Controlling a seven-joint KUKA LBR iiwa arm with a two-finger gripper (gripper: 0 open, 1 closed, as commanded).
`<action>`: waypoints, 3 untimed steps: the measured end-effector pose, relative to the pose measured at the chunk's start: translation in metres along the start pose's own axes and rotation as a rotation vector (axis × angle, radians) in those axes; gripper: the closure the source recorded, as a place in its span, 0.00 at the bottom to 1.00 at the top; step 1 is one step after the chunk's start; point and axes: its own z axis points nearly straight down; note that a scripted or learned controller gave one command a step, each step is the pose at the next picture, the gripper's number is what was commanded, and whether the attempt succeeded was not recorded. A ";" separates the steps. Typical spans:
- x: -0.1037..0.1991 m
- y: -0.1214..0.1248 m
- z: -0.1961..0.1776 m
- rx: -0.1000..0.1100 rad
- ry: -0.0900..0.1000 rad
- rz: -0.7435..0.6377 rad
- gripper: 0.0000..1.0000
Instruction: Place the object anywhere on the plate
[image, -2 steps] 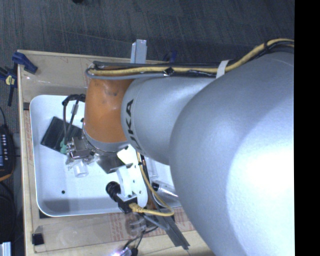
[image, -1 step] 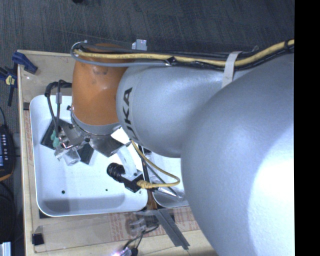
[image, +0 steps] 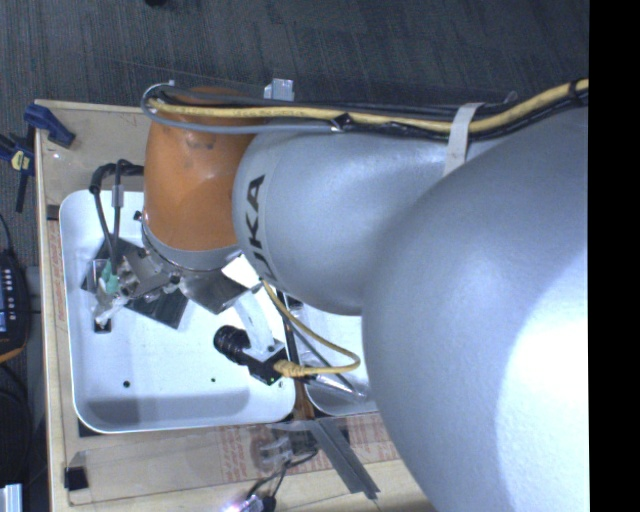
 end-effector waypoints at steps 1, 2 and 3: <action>0.012 -0.029 0.099 0.005 0.000 0.160 0.00; 0.013 -0.028 0.090 0.006 -0.001 0.155 1.00; -0.036 -0.034 -0.007 -0.003 0.000 -0.096 1.00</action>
